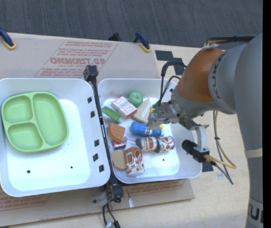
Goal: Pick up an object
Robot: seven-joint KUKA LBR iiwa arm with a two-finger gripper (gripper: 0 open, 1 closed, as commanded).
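Now down low in the right bin, gripper just over the blue bottle. Cannot tell if open or shut. Nothing lifted yet; grabbing and raising still to do.

Two shallow white bins sit side by side: the left bin and the right bin. One pale green three-compartment plastic plate lies at the frame's left. Right of centre lie one green apple, one blue bottle, one brown printed can, one red-and-white carton, one waffle-patterned brown piece and one brown-and-white printed box.
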